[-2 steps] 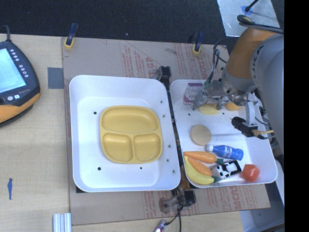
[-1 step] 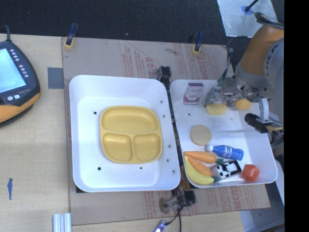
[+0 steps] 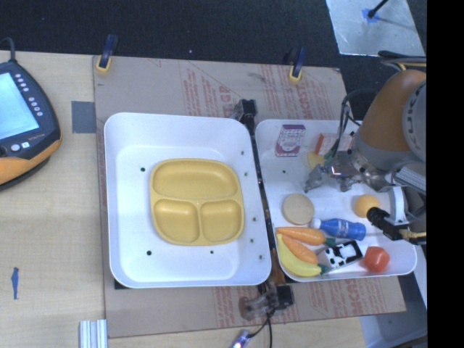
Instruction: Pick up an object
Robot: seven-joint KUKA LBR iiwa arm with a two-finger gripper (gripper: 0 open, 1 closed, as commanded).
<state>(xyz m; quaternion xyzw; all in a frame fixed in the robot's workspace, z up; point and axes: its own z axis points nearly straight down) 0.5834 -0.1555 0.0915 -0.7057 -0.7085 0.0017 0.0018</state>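
Candidate objects all sit in the right white plastic bin, lower right of frame: round tan disc, blue bottle, orange carrot, yellow banana, red tomato-like piece. Gripper hangs over the bin's upper middle, fingers spread, nothing between them. Looks like the approach step. Next: descend, likely on the disc, then close. Yellow divided tray in the left bin isn't involved.

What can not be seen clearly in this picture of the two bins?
- Hand: its fingers blur into metal parts, camera view.
- Small packet: print too small to read.
- Right bin: its right side lies under the arm.
- Black-and-white toy: partly behind the banana.
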